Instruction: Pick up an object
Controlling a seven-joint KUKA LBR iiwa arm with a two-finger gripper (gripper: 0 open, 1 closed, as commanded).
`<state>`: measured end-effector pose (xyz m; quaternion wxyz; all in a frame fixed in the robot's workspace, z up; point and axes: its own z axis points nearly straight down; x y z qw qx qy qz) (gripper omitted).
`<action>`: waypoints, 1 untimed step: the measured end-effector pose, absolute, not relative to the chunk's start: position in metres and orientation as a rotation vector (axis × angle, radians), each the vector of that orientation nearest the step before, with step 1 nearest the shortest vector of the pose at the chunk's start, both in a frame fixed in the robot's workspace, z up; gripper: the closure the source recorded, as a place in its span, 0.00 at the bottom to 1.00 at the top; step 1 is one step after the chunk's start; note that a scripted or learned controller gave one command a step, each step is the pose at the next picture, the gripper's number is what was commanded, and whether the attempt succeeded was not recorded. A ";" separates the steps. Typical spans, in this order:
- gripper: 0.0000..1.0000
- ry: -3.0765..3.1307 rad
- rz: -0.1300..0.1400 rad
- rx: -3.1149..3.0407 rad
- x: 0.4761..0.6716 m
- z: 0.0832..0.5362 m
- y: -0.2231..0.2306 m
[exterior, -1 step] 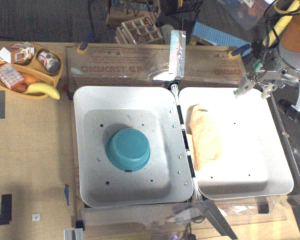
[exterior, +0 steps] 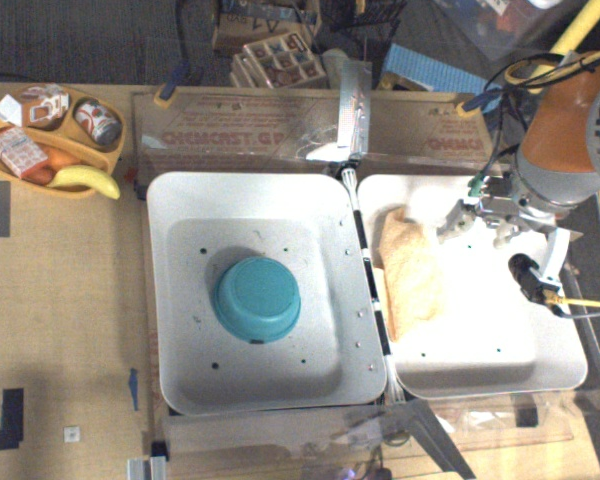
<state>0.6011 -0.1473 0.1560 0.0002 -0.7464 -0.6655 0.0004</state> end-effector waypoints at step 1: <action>0.00 -2.132 -0.003 -2.312 0.652 0.097 -0.102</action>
